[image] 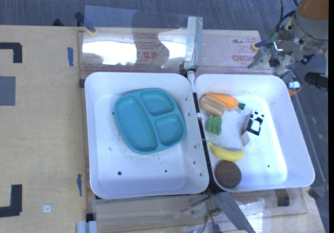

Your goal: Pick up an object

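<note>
The right bin (295,138) holds several toy foods. An orange carrot (227,101) lies beside a tan bun (211,105) at the bin's far left. A green leafy piece (213,124) sits just below them. A yellow banana (226,151) and a round brown patty (228,173) rest near the front left. A black and white item (253,122) lies near the middle. My gripper (279,58) hangs above the bin's far right corner, apart from all of these, with nothing seen in it.
The left bin (99,138) holds a teal divided plate (150,120). A clear plastic sheet (135,44) and a grey upright strip (192,43) stand behind the bins. A wooden board (39,122) lies to the left.
</note>
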`<state>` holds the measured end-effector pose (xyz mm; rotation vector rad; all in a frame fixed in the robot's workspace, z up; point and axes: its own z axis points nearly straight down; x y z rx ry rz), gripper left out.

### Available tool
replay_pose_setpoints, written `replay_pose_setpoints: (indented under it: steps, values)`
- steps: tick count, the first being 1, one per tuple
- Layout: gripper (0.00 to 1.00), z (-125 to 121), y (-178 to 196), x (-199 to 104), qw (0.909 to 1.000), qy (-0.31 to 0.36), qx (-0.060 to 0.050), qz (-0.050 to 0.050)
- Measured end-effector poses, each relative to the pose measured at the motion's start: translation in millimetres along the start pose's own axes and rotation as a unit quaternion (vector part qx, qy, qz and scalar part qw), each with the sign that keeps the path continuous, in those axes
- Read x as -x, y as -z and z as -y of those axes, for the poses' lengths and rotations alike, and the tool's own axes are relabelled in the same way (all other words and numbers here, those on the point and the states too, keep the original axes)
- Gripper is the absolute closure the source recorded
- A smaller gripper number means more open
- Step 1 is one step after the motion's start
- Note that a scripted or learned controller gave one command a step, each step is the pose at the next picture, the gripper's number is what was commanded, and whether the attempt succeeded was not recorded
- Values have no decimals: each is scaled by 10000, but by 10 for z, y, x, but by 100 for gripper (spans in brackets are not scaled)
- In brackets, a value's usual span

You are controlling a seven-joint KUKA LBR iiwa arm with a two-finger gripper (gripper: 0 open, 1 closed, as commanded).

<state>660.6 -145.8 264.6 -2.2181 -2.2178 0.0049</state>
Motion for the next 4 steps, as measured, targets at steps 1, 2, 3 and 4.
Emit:
replay_pose_setpoints:
  steps: [1,2,3,4]
  values:
    - [0,234,-1554,-385,9998,187,25,16]
    - [0,-8,-1689,-333,10000,8,29,5]
    - [100,-30,-1627,-337,9999,-13,101,4]
    - [100,-50,-546,-717,9996,-294,56,3]
